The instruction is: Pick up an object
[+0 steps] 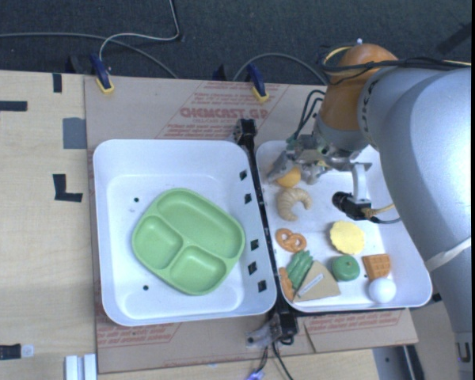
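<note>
One gripper (294,165) low at right bin (396,212) back corner, above orange toy piece (289,179); my finger state unreadable.

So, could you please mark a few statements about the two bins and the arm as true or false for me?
1. The green divided plate lies in the left bin. True.
2. The croissant lies on the green plate. False: it lies in the right bin, near the top.
3. The pretzel lies below the croissant in the view. True.
4. The white ball lies in the left bin. False: it lies in the right bin's lower right corner.
5. The gripper is over the right bin's upper part. True.
</note>
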`<state>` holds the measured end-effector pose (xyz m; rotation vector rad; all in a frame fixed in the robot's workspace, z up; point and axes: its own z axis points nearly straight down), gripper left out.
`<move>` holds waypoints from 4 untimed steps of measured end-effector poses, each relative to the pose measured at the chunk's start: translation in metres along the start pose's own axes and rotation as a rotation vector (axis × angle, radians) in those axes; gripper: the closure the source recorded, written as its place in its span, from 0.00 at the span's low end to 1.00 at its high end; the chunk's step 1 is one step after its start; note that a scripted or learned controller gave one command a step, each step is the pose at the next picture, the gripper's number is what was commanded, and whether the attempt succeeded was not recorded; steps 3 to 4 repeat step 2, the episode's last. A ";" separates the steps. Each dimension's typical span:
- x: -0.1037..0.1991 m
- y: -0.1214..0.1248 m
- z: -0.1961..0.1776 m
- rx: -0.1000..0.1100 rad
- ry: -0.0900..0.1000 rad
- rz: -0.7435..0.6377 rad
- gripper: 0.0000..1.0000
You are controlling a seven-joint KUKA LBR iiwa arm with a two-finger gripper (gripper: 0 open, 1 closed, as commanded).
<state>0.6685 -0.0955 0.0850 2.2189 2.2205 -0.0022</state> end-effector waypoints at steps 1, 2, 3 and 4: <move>0.000 0.000 0.000 0.000 0.000 0.000 0.00; 0.000 0.000 -0.011 0.000 0.000 -0.001 1.00; 0.000 0.000 -0.011 0.000 0.000 -0.001 1.00; 0.000 0.000 -0.011 0.000 0.000 -0.001 1.00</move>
